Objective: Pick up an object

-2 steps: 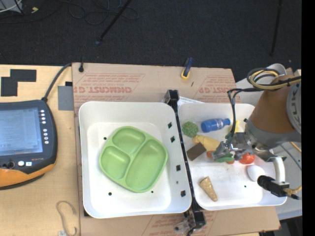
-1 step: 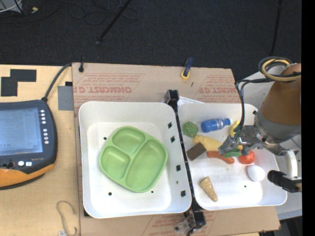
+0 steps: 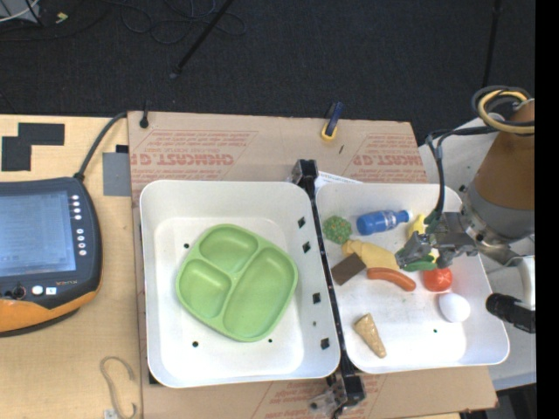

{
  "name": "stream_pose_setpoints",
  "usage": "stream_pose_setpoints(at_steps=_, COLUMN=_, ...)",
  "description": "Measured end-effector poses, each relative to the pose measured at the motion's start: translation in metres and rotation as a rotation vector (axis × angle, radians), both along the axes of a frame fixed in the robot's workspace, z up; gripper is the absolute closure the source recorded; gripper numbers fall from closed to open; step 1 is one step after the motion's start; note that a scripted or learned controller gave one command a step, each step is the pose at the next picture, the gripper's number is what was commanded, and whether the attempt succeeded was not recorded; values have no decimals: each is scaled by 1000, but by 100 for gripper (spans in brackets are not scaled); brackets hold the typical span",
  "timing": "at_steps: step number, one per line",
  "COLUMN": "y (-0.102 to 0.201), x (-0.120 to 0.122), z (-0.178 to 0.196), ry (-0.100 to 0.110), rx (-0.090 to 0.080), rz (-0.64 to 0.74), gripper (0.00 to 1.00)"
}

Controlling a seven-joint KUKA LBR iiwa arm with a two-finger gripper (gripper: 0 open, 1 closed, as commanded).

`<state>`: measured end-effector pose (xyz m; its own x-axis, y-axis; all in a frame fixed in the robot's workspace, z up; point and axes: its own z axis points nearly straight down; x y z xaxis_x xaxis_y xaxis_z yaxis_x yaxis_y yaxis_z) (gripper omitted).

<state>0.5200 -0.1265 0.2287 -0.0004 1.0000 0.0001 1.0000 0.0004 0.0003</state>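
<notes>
The end effector (image 3: pixel 417 253) is hovering over the right bin (image 3: pixel 476 347); its grip state is indeterminable. The sausage (image 3: pixel 391 278) below is appearing light, smooth, likely slippery; mid-length grasp advised.

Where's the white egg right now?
In the camera view, the white egg lies in the right bin, near its right wall, just below the red tomato and right of the orange sausage.
</notes>
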Motion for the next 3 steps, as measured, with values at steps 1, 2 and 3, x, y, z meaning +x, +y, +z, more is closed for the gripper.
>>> stream_pose_setpoints(at_steps=1, y=45, x=27, z=-12, ry=3, rx=1, rz=3, gripper=100)
stream_pose_setpoints(at_steps=2, y=93, x=52, z=0, ry=2, rx=2, rz=5, gripper=100)
stream_pose_setpoints(at_steps=3, y=138, x=71, z=-7, ry=4, rx=2, rz=4, gripper=100)
